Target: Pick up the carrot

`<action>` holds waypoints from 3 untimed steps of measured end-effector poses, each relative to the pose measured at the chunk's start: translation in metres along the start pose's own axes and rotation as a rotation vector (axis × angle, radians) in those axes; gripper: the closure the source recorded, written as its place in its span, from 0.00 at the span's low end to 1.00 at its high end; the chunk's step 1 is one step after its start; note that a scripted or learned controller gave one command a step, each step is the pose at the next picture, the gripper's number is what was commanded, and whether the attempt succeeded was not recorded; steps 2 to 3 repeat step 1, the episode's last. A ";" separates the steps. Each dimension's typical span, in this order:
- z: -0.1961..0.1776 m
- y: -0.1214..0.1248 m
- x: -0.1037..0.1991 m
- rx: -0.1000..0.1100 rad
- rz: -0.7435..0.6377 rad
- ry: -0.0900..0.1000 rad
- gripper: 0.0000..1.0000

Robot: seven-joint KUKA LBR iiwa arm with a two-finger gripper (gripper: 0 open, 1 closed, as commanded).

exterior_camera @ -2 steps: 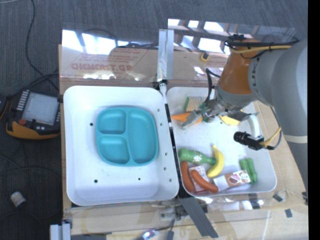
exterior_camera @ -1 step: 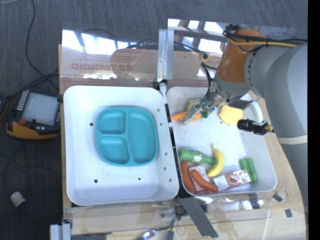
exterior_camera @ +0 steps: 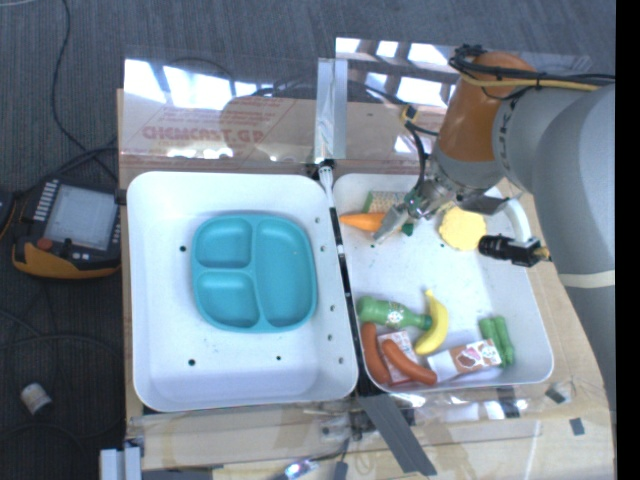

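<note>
The carrot (exterior_camera: 360,221) is orange with a green top and lies at the far left of the right bin (exterior_camera: 520,298), close to the wall between the two bins. My gripper (exterior_camera: 396,230) hangs low over the bin just right of the carrot's thick end, pointing down and to the left. Its two fingers stand a little apart, open, and the left fingertip (exterior_camera: 384,232) is right beside the carrot. The carrot is not between the fingers. The orange wrist band (exterior_camera: 470,118) is above and behind.
The right bin also holds a yellow round piece (exterior_camera: 462,229), a green bottle (exterior_camera: 392,314), a banana (exterior_camera: 435,326), sausages (exterior_camera: 395,358), green beans (exterior_camera: 497,338) and a small carton (exterior_camera: 478,356). A teal divided plate (exterior_camera: 252,272) sits in the left bin (exterior_camera: 160,348).
</note>
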State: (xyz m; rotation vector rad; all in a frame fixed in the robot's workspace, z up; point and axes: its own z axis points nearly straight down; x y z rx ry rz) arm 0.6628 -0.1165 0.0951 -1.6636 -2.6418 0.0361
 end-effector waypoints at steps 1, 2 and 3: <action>-0.093 0.025 0.064 -0.002 0.227 0.006 1.00; -0.093 0.025 0.064 -0.002 0.227 0.006 1.00; -0.093 0.025 0.064 -0.002 0.227 0.006 1.00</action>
